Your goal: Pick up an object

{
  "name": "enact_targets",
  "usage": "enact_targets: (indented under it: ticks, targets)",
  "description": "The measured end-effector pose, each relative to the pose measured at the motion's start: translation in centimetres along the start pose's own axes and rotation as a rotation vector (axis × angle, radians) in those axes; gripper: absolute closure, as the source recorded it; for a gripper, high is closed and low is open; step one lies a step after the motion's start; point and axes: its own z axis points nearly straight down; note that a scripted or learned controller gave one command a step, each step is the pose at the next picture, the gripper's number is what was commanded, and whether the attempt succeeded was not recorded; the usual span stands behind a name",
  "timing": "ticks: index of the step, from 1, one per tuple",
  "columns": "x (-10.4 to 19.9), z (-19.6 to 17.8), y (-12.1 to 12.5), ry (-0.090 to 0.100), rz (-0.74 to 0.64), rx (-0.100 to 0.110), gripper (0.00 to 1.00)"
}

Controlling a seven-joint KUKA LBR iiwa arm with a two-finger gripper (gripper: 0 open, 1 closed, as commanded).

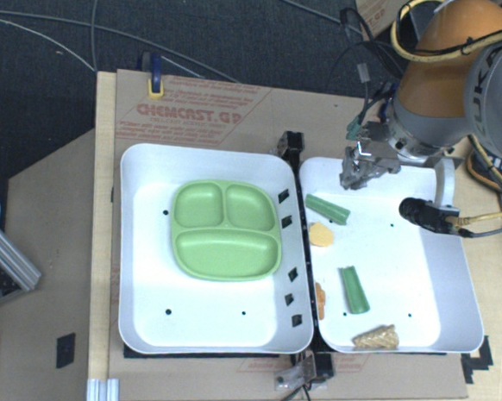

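Crumbly tan chunk [376, 337] | smooth green sticks [354, 290] | three-compartment green plastic tray [226, 230] | metal pincer [357, 173]: grip state unclear

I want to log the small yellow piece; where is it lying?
In the camera view, the yellow piece lies in the right bin near its left wall, just below a green stick.

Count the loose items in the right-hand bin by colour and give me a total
Green: 2, one piece near the end effector, one lower down
Yellow: 1, a round piece
Orange: 1, a small piece at the bin's left wall
Tan: 1, a lumpy piece
Total: 5
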Motion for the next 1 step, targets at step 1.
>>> enact_targets:
  ticks: [1]
  targets:
    - [4.73,-0.66,-2.41,0.000,0.000,0.001,1.00]
